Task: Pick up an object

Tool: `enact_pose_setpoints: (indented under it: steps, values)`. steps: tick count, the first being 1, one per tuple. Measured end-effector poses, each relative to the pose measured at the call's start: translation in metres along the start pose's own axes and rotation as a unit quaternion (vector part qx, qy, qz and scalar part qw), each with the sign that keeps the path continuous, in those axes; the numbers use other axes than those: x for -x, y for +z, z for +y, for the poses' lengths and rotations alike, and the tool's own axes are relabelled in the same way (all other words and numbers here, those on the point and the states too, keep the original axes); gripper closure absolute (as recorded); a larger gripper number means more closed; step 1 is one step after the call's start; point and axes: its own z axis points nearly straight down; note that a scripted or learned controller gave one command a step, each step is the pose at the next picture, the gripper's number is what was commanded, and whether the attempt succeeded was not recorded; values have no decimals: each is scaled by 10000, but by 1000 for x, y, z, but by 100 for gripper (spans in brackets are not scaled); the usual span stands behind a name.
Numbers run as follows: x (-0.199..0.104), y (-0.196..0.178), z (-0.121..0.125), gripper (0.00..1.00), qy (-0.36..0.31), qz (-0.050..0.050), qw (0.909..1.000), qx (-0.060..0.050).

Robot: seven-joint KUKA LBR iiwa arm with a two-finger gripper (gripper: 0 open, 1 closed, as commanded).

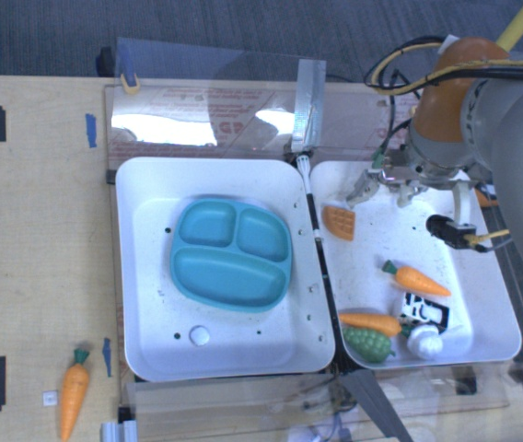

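Fingers [363,189] of the gripper [384,191] are standing spread apart, with nothing showing between them. The gripper is hanging over the far end of the right bin [496,339], near the wall it shares with the left bin [142,274].

Just below and to the left of the gripper in the camera view, an orange ridged piece [339,222] is lying flat on the bin floor, close to the dividing wall and apart from the fingers. It is looking almost as wide as it is long, so I cannot tell its long axis for sure; it is sitting slightly tilted.

Further toward the near end, a carrot [418,281] is lying on a slant, its green top pointing up-left and its tip down-right. Beyond it, a black-and-white object [424,311], a white round thing [424,343], a green bumpy thing [368,343] and a second carrot [369,321], lying nearly crosswise, are crowding the near corner.

In the left bin, a blue divided plate [232,253] is resting in the middle. A third carrot [75,391] is lying on the bench outside the bins.
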Motion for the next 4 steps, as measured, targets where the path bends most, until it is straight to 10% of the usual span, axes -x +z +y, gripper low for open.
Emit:
enact_pose_setpoints:
  steps: [2, 3, 4]
  values:
    - [50, 11, -180, 0, 2218, 5, 9751, -1]
    - [31, 10, -168, 0, 856, -4, 9963, 12]
    - [31, 2, -167, 100, 861, -5, 9963, 20]
